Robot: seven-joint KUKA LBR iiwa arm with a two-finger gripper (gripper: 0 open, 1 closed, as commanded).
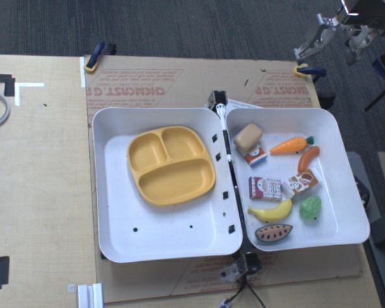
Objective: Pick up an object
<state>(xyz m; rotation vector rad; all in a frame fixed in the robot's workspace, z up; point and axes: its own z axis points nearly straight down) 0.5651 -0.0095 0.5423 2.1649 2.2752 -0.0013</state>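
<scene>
The hand [321, 38] hovered open and empty beyond the worktop's far right corner. A banana [271, 210] lay near the right bin's [346, 172] front edge.

A dark grey carpeted floor [179, 11] stretches across the far side of the room. In front of it stands a pale wooden bench [38, 204], lit evenly from above. A sheet of brown cardboard [147, 85] with red printing lies flat on the bench top. Blue-and-yellow clamps [96, 55] grip its far corners. Black tape marks [1, 82] and a white tape strip [29, 85] sit near the bench's left edge.
</scene>
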